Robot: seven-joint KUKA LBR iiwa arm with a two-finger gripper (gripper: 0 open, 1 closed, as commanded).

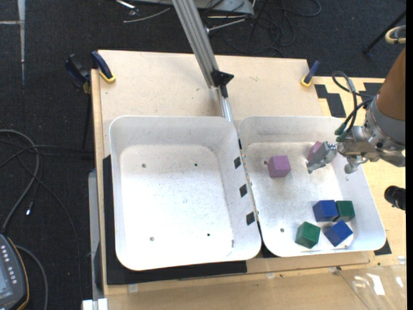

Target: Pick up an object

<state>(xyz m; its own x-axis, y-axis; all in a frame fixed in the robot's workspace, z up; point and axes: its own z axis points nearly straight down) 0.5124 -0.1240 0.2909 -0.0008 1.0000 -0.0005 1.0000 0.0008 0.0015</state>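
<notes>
In the right bin (284, 129), a purple cube (279, 166) lies near the middle. A second purple block (315, 150) sits farther right, partly behind my gripper's left finger (319, 161). My gripper (335, 163) hangs over the bin's right side, its two fingers spread and open with nothing between them. Toward the front right corner lie two blue cubes (325, 210) (338, 232) and two green cubes (345, 209) (308, 234), close together.
The left bin (129, 131) lies beside the right one, sharing a raised middle wall (245, 186). A slanted metal pole (197, 34) stands behind the bins. Clamps sit at the bench's far corners (103, 70).
</notes>
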